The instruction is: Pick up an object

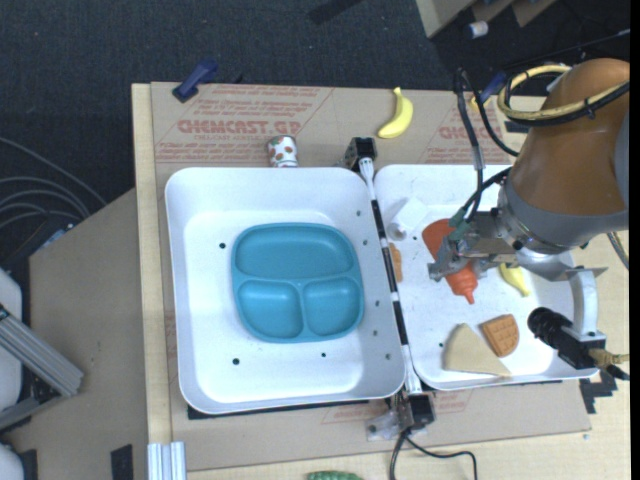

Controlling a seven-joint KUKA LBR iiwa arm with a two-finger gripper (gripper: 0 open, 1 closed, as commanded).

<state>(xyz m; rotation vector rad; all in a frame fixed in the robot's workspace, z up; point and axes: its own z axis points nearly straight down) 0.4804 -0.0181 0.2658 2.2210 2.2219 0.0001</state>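
Observation:
In the right bin (430, 178) my gripper (455, 260) sits low over an orange-red carrot-like piece (462, 285), hiding its middle; a rounder red part (436, 235) shows on the gripper's upper left. Whether the piece is held cannot be made out. Beside it to the right lies a small yellow banana piece (515, 280). A brown bread slice (500, 334) and a pale cheese wedge (472, 353) lie toward the bin's front. A white scrap (410, 213) lies near the back left corner.
The left bin (200, 268) holds a blue divided plate (297, 280). On the bench behind the bins lie a yellow banana (397, 116), a small spotted cup (284, 151) and a blue item (194, 81). A black fitting (555, 333) overhangs the right bin's right side.

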